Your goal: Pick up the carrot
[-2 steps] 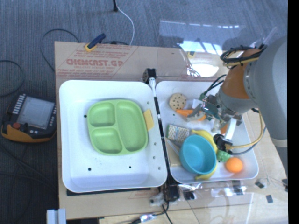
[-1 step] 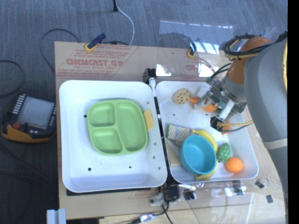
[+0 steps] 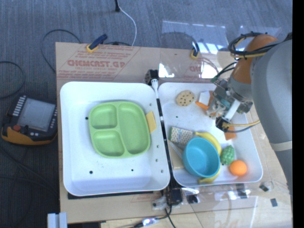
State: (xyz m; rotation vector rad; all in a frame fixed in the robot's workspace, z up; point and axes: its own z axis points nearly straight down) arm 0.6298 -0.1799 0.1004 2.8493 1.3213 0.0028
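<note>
The tool [image 3: 219,109] hangs low over the back of the right bin [image 3: 256,167], tilted, at the spot where the carrot [image 3: 203,105] lies, which suits a reach for that piece. An orange sliver of the carrot shows just left of the tool, beside a white card; I cannot tell whether the tool is clenched or released, nor whether it has the carrot. A second orange bit [image 3: 230,136] lies just below the tool.

A cookie [image 3: 185,98] sits near the back wall, well left of the tool. Toward the front crowd a blue bowl [image 3: 202,157] on a banana [image 3: 214,141], a green fruit [image 3: 228,154] and an orange [image 3: 238,167], all apart from the carrot, so the reach looks unobstructed.

The left bin [image 3: 76,175] holds a green tray [image 3: 118,128]. Both bins rest on a surface [image 3: 104,63] of printed board over grey carpet, with cables and a handheld pendant [image 3: 31,120] at the left.
</note>
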